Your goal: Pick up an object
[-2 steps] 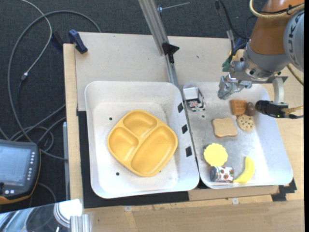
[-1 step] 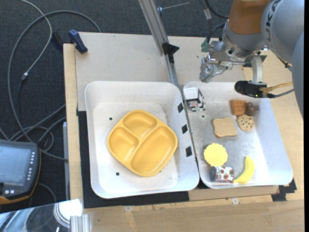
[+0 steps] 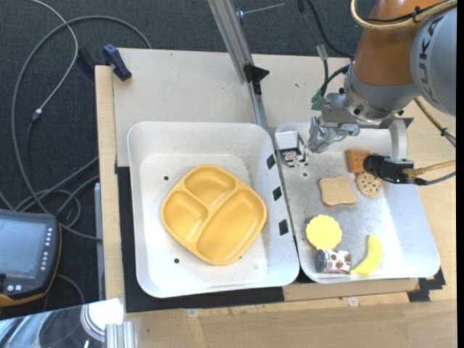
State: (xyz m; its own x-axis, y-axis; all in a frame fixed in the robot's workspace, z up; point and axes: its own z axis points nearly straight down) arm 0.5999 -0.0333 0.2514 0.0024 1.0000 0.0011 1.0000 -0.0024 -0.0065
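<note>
My gripper [image 3: 319, 138] hangs over the back left corner of the right bin [image 3: 417, 223], under the orange-banded wrist. Nothing shows in it. A slice of toast [image 3: 338, 191] lies just in front of it on the bin floor. Right of the toast are a chocolate-chip cookie [image 3: 368, 185] and an orange cracker [image 3: 354, 159], partly behind a black part of the arm. Toward the bin's front lie a yellow round piece [image 3: 323, 232], a small printed can [image 3: 333, 261] on its side and a banana [image 3: 370, 256].
The left bin [image 3: 145, 194] holds a yellow divided plate [image 3: 213, 213]. A small white block [image 3: 288, 147] sits at the rim between the bins, close to the gripper's left. A metal rail [image 3: 235, 38] slants across the back of the bench. Cables trail on the floor at left.
</note>
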